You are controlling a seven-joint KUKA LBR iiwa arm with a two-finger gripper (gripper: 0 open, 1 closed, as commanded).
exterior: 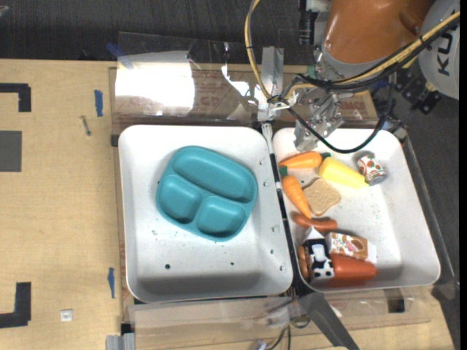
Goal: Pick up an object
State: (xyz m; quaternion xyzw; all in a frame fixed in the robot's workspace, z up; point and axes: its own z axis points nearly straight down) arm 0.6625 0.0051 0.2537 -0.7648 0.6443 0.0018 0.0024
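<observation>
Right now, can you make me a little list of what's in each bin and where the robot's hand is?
left bin: teal divided plate
right bin: two carrots, yellow piece, bread slice, small can, carton, sausage, black-and-white toy
hand: above the right bin's far edge, near the carrots
holding: nothing seen between its fingers

At the upper right of the frame I see my arm [379,20]: a rounded glossy orange band over a grey wrist, with part of a black "KU" marking on a pale link at the far right edge. Yellow and black cables [255,28] loop around the metal gripper [321,119] hardware below.
</observation>
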